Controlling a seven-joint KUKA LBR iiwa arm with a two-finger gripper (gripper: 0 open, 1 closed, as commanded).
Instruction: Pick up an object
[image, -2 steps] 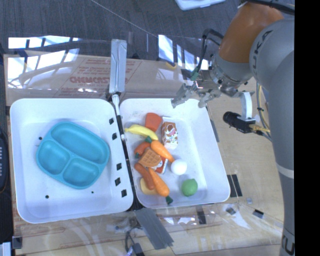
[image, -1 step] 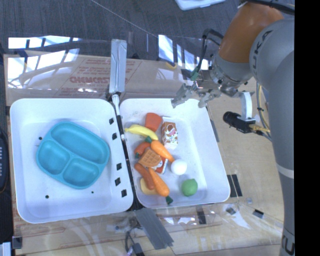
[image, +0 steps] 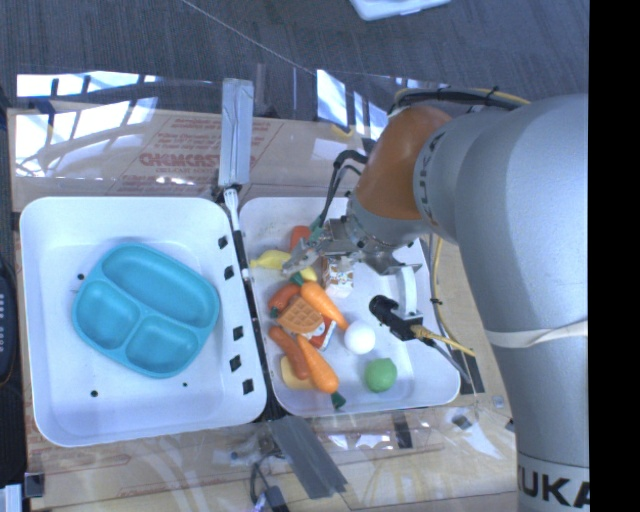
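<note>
In the right bin (image: 440, 385), the hand (image: 325, 250) sits low over the upper part of the pile of toy food, at the end of the grey arm (image: 500, 200) whose orange band (image: 395, 165) lies just behind it. How far the hand stands open cannot be told, and nothing can be seen gripped in it — the mechanism is small and mixed with the items under it.

Just left of the hand lies a yellow piece (image: 268, 261). Directly behind the hand, toward the far rim, a small red piece (image: 300, 237) shows. Immediately below the hand, toward the near rim, a long carrot (image: 324, 305) lies at a slant, touching a waffle-patterned orange piece (image: 302, 318). A second carrot (image: 317, 367) lies further toward the near rim, with a yellow item (image: 292, 375) partly beneath it. A white egg (image: 360, 340) rests near the first carrot's lower end, and a green ball (image: 380, 375) lies just beyond the egg, close to the near rim. A black fitting (image: 392, 315) on the arm's side hangs over the bin to the right of the egg.

Well to the left of the hand, the left bin (image: 60, 400) holds a blue divided plate (image: 145, 310) — three compartments, lying flat. Both bins rest side by side on the worktop (image: 150, 150).
</note>
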